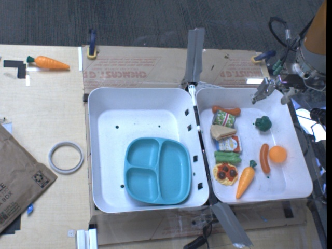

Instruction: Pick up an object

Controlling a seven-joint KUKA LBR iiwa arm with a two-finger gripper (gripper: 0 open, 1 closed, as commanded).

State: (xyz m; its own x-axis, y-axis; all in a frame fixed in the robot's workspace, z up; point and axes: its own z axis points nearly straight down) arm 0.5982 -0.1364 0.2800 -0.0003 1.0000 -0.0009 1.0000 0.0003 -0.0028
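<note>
Tray (158, 170) left; toy food (228, 149) right.

Even, bright overhead light, with soft short shadows beneath the teal tray (157, 170) and inside the bin walls. The white bins (104, 139) look slightly washed out, with glare on the right bin's (295, 183) far edge. Focus is mildly soft throughout, and the dark floor (129, 9) is grainy

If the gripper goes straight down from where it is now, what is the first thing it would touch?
Probably bare floor at the far right corner of the right bin. The gripper hangs above that corner, and the nearest item, the broccoli, lies nearer the camera. Depth is unclear from this slanted view.
</note>
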